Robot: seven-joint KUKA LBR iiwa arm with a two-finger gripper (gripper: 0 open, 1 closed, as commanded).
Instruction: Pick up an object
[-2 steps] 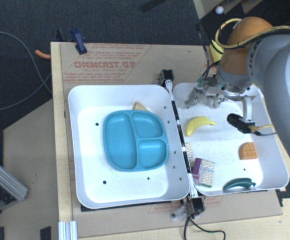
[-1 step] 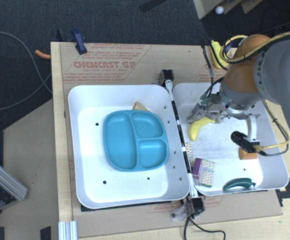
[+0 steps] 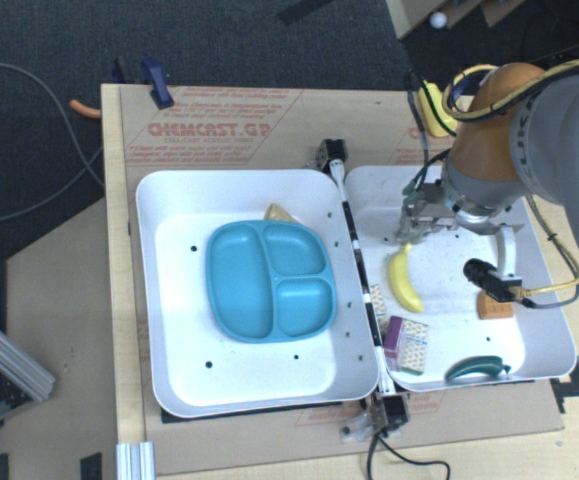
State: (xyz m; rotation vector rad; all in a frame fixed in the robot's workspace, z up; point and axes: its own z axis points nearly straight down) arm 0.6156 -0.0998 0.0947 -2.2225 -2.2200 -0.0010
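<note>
The banana [image 3: 403,281] lay in the right bin [image 3: 544,353], just below the hand [image 3: 416,218]; whether the hand was apart or together could not be told. Light, soft, curved, it probably wanted gentle grip across its middle.

Even, diffuse overhead light, fairly bright. The two white bins [image 3: 159,298] run near overexposed; their floors wash out to a flat white with little surface texture. Soft, short shadows only: a faint grey edge under the blue divided plate [image 3: 269,278] on its near side, and a pale smudge beside the banana [image 3: 404,280]. A broad highlight sits on the arm's orange band [image 3: 494,118], with mild sheen on the grey casing. Dark carpet at far left goes almost black, detail lost. Overall softness, low resolution; small items at near right blur into patches. The printed lettering on the cardboard [image 3: 209,128] at the far side is readable but fuzzy.
</note>
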